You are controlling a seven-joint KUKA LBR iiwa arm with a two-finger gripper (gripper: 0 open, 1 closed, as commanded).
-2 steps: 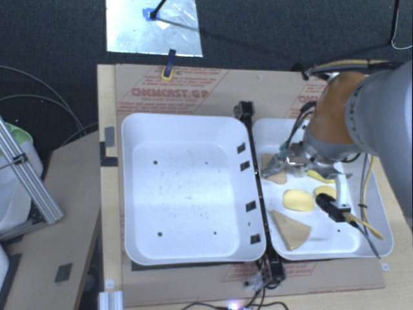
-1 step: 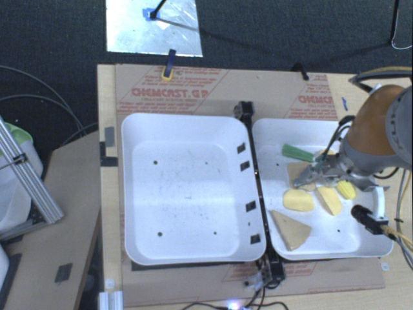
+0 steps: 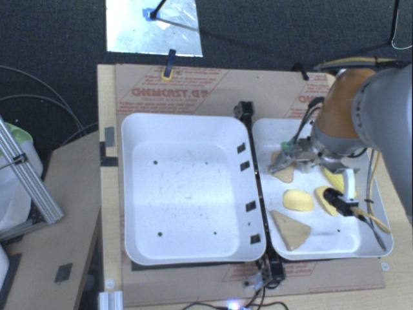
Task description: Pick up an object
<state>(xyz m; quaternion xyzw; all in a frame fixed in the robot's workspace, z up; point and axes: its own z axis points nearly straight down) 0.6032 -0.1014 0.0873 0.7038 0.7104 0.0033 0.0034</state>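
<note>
Reaching in from the 3 o'clock side, the grey arm (image 3: pixel 381 115) with its orange band (image 3: pixel 339 105) extends over the right bin (image 3: pixel 310 247). The end effector (image 3: pixel 284 162) sits low in the upper-left area of that bin, close to the divider between the two bins. Its metallic tip points toward 9 o'clock. Whether the fingers stand apart or together cannot be told from this angle; nothing is visibly clamped between them.

Contents of the right bin:
1. A tan piece (image 3: pixel 284 173) lies directly under the end effector tip, apparently touching it or just beside it.
2. A pale yellow rounded object (image 3: pixel 298 200) rests near the bin's centre, at 6 o'clock from the end effector.
3. A tan wedge (image 3: pixel 292 230) lies toward the bin's 7 o'clock corner, just below the rounded object.
4. A yellow curved object (image 3: pixel 326 199) lies at 3 o'clock of the rounded object, partly covered by a white and black fitting (image 3: pixel 348 192) and cables hanging from the arm.

The left bin (image 3: pixel 187 192) sits beside the right one on a board (image 3: pixel 193 89) with red lettering, which rests on the worktop (image 3: pixel 71 192). A yellow and blue clamp (image 3: pixel 169 66) grips the board's edge at 12 o'clock. A shiny sheet (image 3: pixel 153 17) lies on dark carpet beyond.
</note>
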